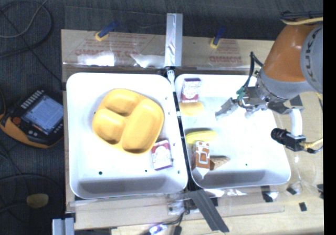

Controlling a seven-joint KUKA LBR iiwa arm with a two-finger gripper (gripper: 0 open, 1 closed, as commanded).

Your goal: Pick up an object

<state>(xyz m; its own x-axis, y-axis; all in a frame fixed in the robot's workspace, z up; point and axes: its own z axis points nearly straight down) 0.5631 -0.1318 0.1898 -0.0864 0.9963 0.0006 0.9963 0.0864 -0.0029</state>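
My gripper point(237, 109) hangs over the middle of the right bin point(262, 171), on the grey arm with the orange band point(291, 58). Its fingers stand apart with nothing between them. To its left in this bin lie a small pink-and-white carton point(191, 89) with a yellow piece point(191, 108) just below it, a yellow banana-like item point(201, 135), an orange-brown carton point(201, 155) and a small cone point(220, 161). The nearest of these, the banana-like item, is apart from the fingers, lower left of them.
The left bin point(84, 176) holds a large yellow lumpy object point(127, 120) and another pink-and-white carton point(161, 155) by the divider. A hand-held controller point(37, 118) lies on the floor at left. A black fitting point(286, 138) sticks out over the right bin's edge.
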